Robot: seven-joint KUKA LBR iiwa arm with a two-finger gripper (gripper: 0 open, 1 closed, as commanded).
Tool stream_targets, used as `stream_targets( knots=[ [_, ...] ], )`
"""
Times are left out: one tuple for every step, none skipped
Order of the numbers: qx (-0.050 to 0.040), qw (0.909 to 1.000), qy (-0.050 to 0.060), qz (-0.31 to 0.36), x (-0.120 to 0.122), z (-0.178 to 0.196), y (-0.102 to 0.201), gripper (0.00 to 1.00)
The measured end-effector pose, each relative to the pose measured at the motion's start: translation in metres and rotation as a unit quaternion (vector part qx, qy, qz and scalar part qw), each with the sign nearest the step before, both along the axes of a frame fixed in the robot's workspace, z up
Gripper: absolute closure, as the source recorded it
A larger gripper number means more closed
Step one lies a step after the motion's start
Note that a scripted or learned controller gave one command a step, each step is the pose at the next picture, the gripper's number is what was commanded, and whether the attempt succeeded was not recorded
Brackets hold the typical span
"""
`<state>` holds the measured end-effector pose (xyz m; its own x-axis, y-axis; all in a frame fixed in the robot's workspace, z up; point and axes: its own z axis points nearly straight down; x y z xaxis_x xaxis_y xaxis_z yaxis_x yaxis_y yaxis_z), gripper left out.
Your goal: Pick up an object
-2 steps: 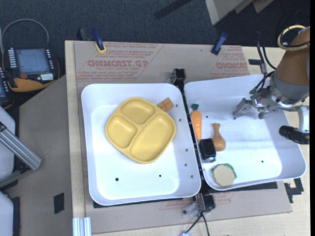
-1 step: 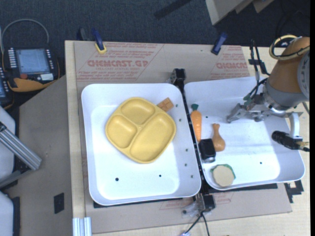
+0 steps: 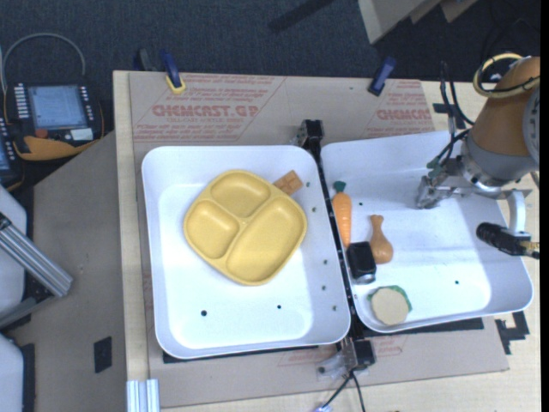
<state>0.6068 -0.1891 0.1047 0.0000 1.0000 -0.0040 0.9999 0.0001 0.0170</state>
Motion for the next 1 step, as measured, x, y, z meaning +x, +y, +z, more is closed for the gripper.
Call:
stream_targets(
  knots=[
    [0.0005, 1.0, 0.006, 0.0, -0.0033, 0.061, -0.007, 1.0]
  ],
)
